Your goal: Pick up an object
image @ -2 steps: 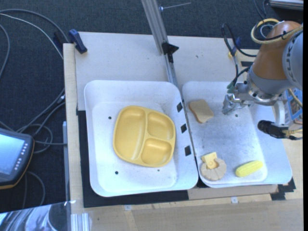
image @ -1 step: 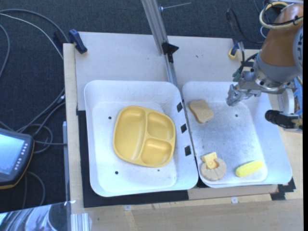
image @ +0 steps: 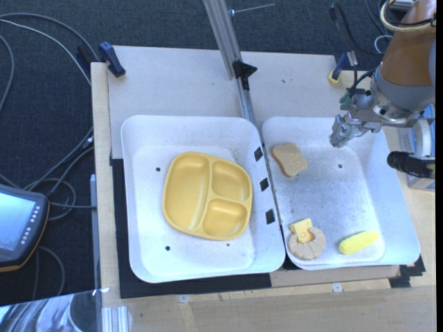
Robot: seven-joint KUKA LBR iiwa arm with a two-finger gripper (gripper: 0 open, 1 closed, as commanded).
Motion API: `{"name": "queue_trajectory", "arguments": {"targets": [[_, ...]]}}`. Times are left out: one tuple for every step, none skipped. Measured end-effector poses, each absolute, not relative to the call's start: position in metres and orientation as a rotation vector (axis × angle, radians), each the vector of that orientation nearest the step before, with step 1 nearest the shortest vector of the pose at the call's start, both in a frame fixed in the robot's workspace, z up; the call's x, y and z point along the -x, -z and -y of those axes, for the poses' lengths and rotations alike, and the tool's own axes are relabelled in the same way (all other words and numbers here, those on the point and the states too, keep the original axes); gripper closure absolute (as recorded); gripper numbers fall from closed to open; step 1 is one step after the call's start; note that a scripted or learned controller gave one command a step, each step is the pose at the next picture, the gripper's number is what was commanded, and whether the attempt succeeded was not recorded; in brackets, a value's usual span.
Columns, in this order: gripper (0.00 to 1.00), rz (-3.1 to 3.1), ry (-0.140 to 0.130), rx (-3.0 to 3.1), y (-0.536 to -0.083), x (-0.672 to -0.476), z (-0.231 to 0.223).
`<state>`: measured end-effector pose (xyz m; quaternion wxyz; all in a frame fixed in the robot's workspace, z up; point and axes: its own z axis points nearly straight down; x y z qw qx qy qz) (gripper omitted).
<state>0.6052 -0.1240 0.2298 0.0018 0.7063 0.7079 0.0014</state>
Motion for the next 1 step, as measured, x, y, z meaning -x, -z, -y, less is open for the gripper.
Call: {"name": "queue_trajectory", "arguments": {"targets": [[1.0, -2.229, -0.001, -2.218, -0.2395, -0.5763, 0.0802]]}}
